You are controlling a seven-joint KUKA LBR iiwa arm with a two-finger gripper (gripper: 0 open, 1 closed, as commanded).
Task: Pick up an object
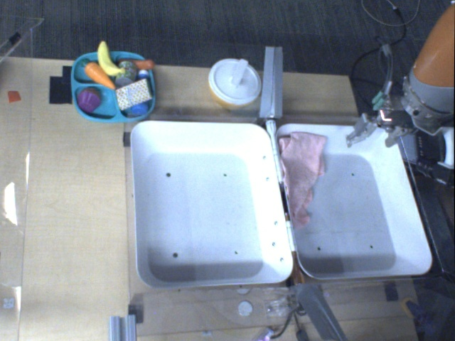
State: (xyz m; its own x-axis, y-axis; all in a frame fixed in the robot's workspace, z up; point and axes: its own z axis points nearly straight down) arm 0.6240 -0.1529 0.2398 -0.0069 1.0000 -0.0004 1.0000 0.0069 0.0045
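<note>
Fingers (359, 130) of the gripper (375, 131): we count two grey prongs, spread apart with nothing between them, sitting over the upper right rim of the right bin (398, 261).

Arm (435, 77): grey with an orange band, entering from the upper right of the frame; cables loop above it against the dark floor.

Cloth (302, 172): pink, crumpled, lying in the right bin along its left wall, running from the upper left corner down toward the middle. We note it lies well apart from the gripper, to the left and below.

Left bin (206, 204): white, shallow, occupying the centre of the frame, touching the right bin along a shared edge.

Metal bar (271, 84): grey, upright in the picture, above the seam between the two bins.

Cup (234, 82): yellow with a white lid, on the bench just left of the metal bar, above the left bin.

Tray (110, 87): blue, divided, in the upper left of the frame, holding toy food; we make out a banana (108, 59), a carrot (99, 75) and a purple piece (89, 99). Other pieces are too small to tell.

Bench (64, 226): pale wood, bearing all of the above.
</note>
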